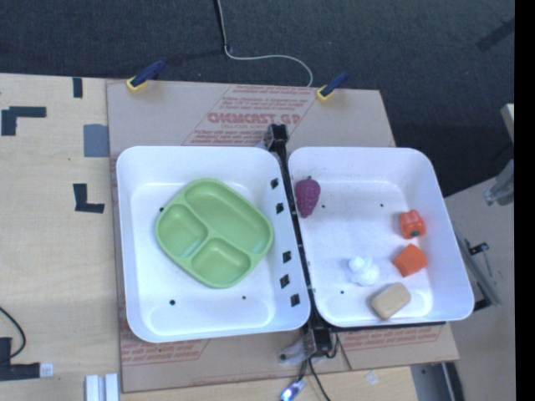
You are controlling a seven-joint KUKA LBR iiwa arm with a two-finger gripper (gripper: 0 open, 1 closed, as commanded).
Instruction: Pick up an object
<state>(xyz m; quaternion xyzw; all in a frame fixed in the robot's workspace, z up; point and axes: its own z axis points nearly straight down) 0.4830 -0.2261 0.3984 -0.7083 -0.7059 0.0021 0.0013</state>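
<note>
My candidates sit in right bin point(435, 190): purple grapes point(307, 195) hugging divider wall, 2 orange pieces, white lump, tan block point(390, 300). Gripper state: cannot tell. I expect wall collision on grapes, or fingers straddling clustered pieces.

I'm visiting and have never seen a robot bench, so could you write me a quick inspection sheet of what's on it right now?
Surface: cardboard sheet on a wooden bench, bearing two white bins side by side.
Job's things: green divided plate in the left bin; purple fruit, two orange pieces, white lump and tan block in the right bin.
Clutter: nothing seen.
Grippers: nothing seen.
Cables: thin cable on the dark floor beyond the bench.
Surroundings: two clamps on the cardboard's far edge.
</note>
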